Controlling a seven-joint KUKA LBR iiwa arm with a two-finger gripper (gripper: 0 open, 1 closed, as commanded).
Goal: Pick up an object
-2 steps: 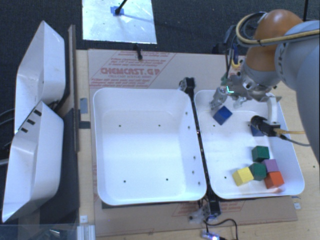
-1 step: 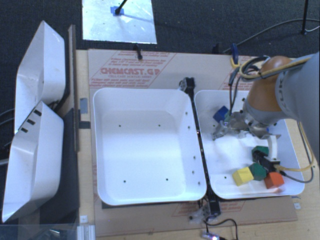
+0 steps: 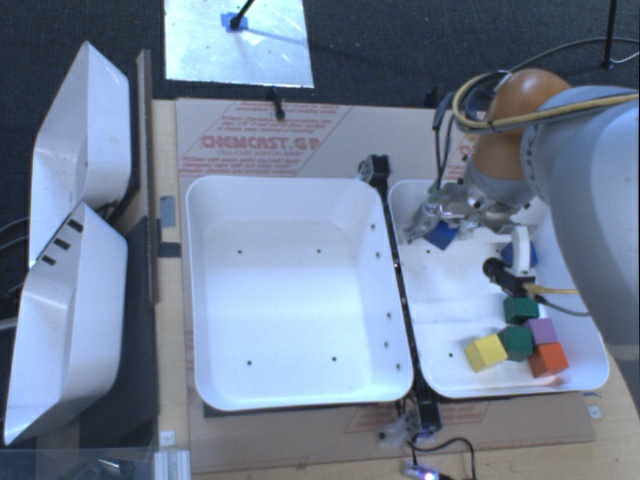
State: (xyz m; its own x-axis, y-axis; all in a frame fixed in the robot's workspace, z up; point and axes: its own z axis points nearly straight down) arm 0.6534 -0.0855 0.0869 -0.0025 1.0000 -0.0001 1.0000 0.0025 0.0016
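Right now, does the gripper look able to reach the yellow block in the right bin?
Probably yes. The yellow block lies uncovered near the front of the right bin, with its top and left side free. The gripper is over the same bin, farther back.

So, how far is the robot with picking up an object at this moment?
The reach looks done: the gripper is down in the right bin, at a blue block. In hand is the grasp itself; I cannot tell whether the block is gripped. Lifting is left. The yellow block, green blocks, purple block and orange block lie untouched near the bin's front corner.
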